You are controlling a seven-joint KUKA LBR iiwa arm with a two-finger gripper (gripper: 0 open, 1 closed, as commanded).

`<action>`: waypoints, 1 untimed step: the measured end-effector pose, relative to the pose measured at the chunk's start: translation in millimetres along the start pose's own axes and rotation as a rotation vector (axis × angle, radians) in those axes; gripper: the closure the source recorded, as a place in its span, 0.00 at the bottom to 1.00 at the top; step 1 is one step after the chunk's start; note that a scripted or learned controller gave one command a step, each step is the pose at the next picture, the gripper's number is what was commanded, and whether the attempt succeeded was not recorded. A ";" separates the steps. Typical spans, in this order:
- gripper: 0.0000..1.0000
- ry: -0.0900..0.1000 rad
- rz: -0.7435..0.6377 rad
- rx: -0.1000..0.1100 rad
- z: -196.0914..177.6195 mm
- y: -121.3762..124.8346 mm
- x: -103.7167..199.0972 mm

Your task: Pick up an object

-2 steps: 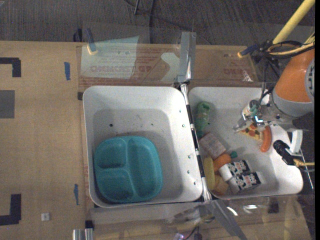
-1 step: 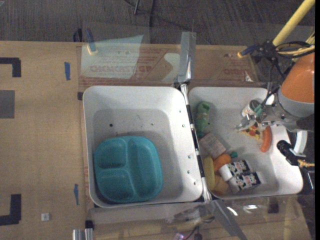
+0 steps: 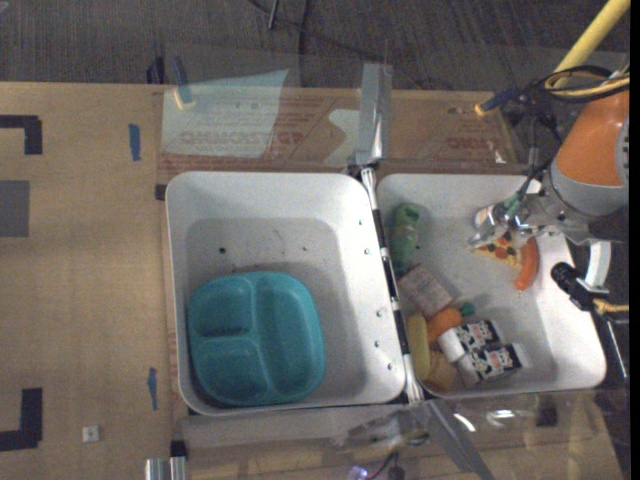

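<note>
The gripper (image 3: 505, 230) hangs over the right bin (image 3: 570, 353) beside an orange piece (image 3: 527, 264), whether it grips I cannot tell, so the picking seems not finished, and the toys (image 3: 455, 333) lie below.

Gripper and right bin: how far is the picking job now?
Done: the gripper is already over the right bin. In hand: nothing visibly held; it hovers by a slice of toy pizza and an orange carrot. Left: grasp and lift one object.
</note>
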State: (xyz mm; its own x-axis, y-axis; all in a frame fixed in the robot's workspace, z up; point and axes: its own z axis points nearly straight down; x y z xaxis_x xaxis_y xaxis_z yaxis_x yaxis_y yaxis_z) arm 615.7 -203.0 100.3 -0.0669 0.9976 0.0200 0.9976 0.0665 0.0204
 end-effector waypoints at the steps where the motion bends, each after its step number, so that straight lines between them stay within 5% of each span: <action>1: 0.00 0.003 0.013 0.009 0.6 16.7 -1.8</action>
State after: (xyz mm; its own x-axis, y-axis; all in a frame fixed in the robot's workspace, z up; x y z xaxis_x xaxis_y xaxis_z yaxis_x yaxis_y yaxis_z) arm 632.5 -203.7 100.0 -0.0536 0.9983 0.0237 0.9985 0.0533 0.0108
